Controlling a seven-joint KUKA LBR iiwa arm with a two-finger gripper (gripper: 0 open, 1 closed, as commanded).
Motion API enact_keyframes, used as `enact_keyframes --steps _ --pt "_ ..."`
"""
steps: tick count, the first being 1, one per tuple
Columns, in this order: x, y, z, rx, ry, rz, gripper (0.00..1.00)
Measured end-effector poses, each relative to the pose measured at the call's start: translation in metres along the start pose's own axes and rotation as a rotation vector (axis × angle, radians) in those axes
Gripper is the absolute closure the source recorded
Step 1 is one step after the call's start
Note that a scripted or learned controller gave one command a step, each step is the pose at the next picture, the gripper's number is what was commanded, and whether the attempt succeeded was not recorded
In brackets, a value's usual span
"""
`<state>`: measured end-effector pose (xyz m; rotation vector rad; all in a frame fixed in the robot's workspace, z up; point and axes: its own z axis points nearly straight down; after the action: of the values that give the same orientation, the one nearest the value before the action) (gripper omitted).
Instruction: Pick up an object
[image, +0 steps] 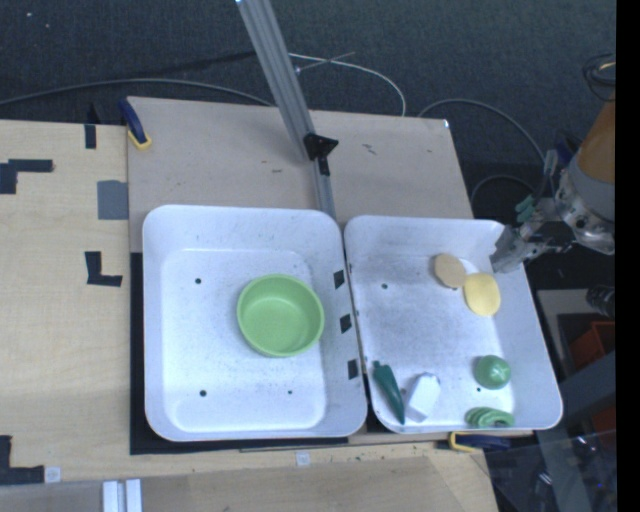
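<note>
Hovering at the right bin's (520, 330) upper-right rim, the hand (508, 255) is dark and small; can't tell its opening or whether it grips anything. Nearest, at its 8 o'clock: two yellow pieces touching, a tan oval (450, 269) and a yellow lemon (482, 294), long axis roughly 12–6. Further down: one green ball (491, 371), green rings (489, 417), white block (423, 394), dark green piece (388, 391). Left bin (170, 320): one green bowl (280, 315).

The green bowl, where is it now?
In the camera view, the green bowl sits in the left bin, right of its middle, near the divide between the two bins.
</note>
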<state>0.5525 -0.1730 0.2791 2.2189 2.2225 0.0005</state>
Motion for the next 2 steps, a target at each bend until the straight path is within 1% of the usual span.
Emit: enact_keyframes --steps 1,2 --pt "0.057 -0.009 0.002 0.002 0.002 -0.004 1.00" --pt "0.105 -0.010 0.003 0.003 0.002 -0.005 1.00"
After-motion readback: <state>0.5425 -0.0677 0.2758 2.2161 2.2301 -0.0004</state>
